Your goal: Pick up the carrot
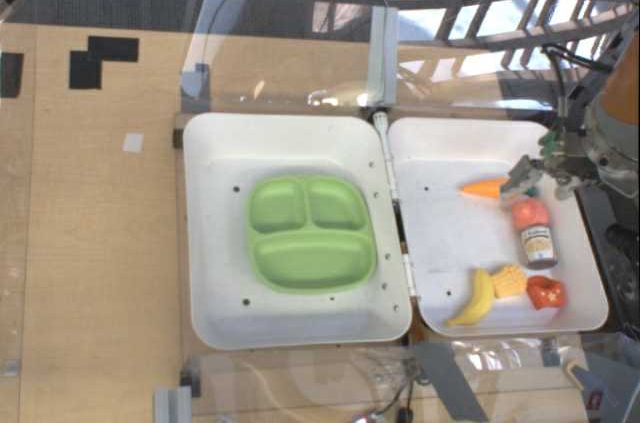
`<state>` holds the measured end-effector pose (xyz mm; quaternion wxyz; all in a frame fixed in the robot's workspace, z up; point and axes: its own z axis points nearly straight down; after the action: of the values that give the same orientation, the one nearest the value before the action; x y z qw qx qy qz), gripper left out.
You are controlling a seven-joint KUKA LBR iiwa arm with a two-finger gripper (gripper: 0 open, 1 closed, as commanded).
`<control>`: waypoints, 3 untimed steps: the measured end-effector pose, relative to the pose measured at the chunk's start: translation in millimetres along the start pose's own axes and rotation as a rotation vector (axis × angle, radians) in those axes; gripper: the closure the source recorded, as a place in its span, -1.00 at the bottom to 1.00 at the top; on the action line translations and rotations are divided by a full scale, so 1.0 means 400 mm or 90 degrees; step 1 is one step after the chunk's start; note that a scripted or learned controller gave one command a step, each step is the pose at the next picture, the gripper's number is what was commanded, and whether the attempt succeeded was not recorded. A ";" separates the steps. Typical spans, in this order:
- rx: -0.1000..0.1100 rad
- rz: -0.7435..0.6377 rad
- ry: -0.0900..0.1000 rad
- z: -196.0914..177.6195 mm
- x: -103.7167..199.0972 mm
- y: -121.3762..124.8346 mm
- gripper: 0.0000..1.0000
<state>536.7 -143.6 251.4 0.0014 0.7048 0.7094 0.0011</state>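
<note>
Camera view. The arm [615, 101] comes in from the right and is cut off by the frame edge; a sliver of orange band shows at the top of what is visible. The gripper [530, 176] hangs over the right bin's far right part. Its grey fingers are a blur against the wrist hardware, so I cannot tell how the jaws stand, nor whether anything sits between them. One grey finger [520, 179] slants down to the carrot's thick end and hides that end.

Right bin [440, 241]: the carrot [482, 190] lies on the floor in the far half, narrow tip pointing left, thick end under the gripper. Just beside it, toward the camera, a small bottle [535, 233] with a reddish top and a label too small to read. Near the front wall, a banana [474, 299] touching a yellow corn piece [509, 282], and a red item [546, 292] just right of the corn; its kind is hard to make out.

Left bin [215, 211]: a green plate [310, 233] with three compartments, two small at the far side and one wide at the near side, sits about the middle.

Clear panels behind the bins throw glare, blurring the bench [90, 241] surface there.
</note>
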 end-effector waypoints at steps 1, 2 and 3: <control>-0.003 -0.077 0.000 -0.184 0.113 -0.010 -1.00; 0.000 -0.206 0.000 0.015 -0.061 0.062 -1.00; 0.000 -0.252 0.000 0.307 -0.147 0.143 -1.00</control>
<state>594.9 -202.0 128.7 0.0017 0.5518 0.8339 0.0008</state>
